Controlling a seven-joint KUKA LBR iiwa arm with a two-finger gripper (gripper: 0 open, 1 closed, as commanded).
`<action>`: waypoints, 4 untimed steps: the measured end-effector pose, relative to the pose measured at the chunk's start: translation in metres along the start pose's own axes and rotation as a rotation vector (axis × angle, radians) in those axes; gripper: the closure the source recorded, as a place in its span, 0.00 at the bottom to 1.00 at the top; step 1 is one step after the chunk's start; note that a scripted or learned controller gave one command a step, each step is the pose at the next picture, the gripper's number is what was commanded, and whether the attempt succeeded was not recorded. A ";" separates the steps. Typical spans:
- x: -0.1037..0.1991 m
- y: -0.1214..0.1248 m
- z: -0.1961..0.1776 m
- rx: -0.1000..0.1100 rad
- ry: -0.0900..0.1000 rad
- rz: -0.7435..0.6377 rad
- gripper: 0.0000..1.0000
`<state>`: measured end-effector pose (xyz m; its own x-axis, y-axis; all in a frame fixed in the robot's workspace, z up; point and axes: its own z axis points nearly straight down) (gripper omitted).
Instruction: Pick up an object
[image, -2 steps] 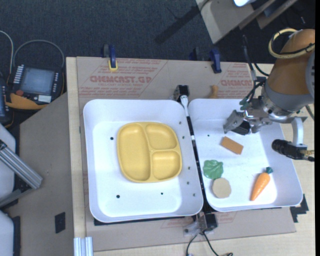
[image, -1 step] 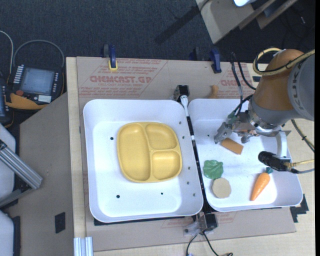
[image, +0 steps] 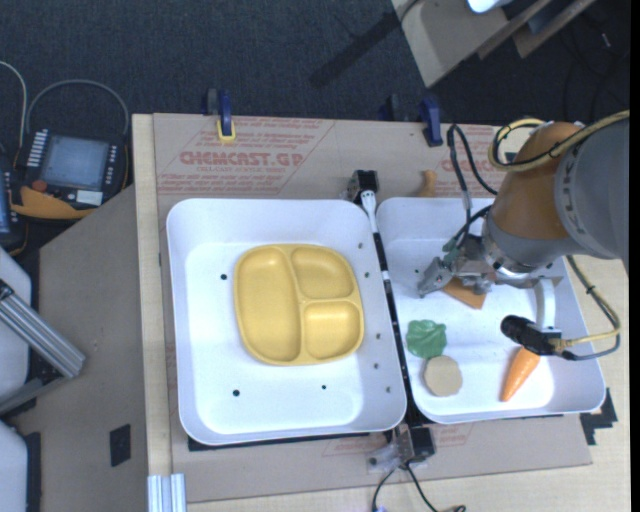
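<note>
Arm: grey arm with orange band (image: 535, 195) reaching into the right white bin (image: 400, 225).
End effector (image: 455, 280): low over the bin's middle, touching or just above a small orange-brown piece (image: 468, 296); its opening cannot be told.
Right bin contents: green leafy toy (image: 427, 337), round tan disc (image: 443, 377), orange carrot (image: 519, 373).
Left white bin (image: 200, 400): yellow divided plastic plate (image: 298, 302) at centre.
</note>
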<state>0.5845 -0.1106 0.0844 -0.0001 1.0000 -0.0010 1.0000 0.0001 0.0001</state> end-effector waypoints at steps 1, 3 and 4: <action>-0.001 0.003 -0.015 -0.012 -0.003 0.001 1.00; 0.002 -0.001 -0.140 -0.009 -0.001 -0.002 1.00; 0.001 0.000 -0.169 -0.006 -0.001 -0.001 1.00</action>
<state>0.5845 -0.1089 0.2534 -0.0009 1.0000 -0.0021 1.0000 0.0009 0.0066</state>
